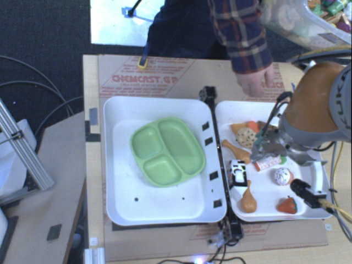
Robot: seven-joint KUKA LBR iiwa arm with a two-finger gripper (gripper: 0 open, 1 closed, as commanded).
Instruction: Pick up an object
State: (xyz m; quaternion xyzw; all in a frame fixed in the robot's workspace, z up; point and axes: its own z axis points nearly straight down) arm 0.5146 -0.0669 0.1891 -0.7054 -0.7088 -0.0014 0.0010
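Fingers [263, 154] hover low, spread unreadable, over a small red-and-white box [269, 163] at three o'clock; it looks light and stiff, so pinch across its narrow sides.

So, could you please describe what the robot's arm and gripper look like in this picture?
The arm is bulky and rounded, with a broad orange band above a grey wrist section and dark lettering near the right edge. A thin black cable loops along its left side. The gripper below is small, grey and metallic.
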